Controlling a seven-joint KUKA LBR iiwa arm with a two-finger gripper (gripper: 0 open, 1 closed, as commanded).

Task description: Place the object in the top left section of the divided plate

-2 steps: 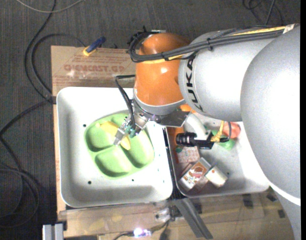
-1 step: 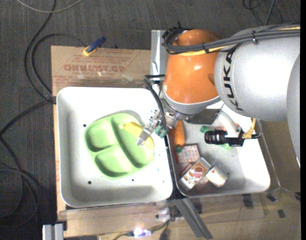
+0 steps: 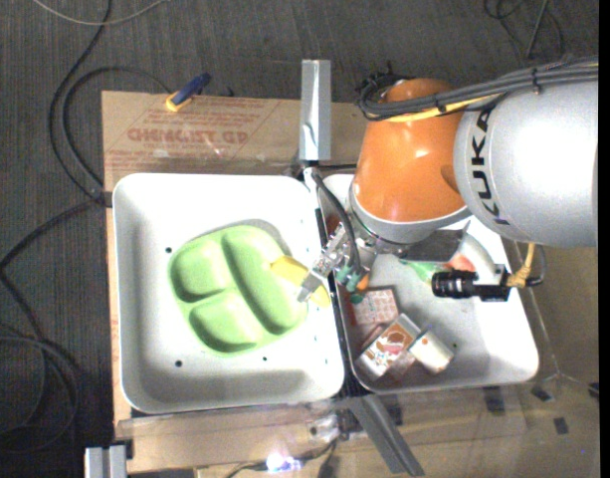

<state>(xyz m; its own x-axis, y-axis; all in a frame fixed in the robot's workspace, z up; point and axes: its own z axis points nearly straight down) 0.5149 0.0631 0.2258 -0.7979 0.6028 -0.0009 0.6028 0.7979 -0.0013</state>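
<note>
Presently, in order of size:

1. Arm (image 3: 523, 157): grey with an orange band, reaching in over the right bin (image 3: 513, 361). Risk: none judged.
2. Left bin (image 3: 145, 366): white, holds the plate. Risk: catches the piece if it falls short.
3. Plate (image 3: 225, 322): green, divided, lying loose in the left bin. Its top left section (image 3: 200, 267) is bare. Risk: a low pass could nudge the plate and shift the target.
4. Boxes (image 3: 389, 349): packets in the right bin, apart from the work.
5. Claw (image 3: 314, 279): at the plate's right edge. Whether it is open or clamped cannot be told.
6. Yellow piece (image 3: 288, 266): the task's object, at the claw's tip, over the plate's right rim. Risk: a release here likely lands it in the near section or on the rim. If the hold is poor, it may drop on the way across.
</note>
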